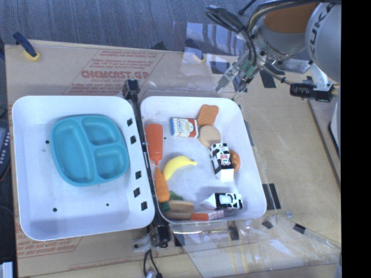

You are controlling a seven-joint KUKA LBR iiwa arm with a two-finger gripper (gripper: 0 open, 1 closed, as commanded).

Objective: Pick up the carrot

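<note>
Bench-top right bin (250,155) holds the carrot (162,185) lengthwise by its left wall, well apart from the hand (235,80), grip state unclear.

Blue tray (90,149) sits in the left bin (29,213); banana (178,166), juice box (184,127) and cartons (221,161) fill the right bin (252,178).

2 white bins are seen side by side on the bench (278,132). A blue divided plate (90,149) lies in the left bin (29,213). In the right bin (252,184), the carrot (162,185) is placed at the lower left, just below a banana (178,166). The gripper (236,74) is held above the bin's upper right corner.
</note>
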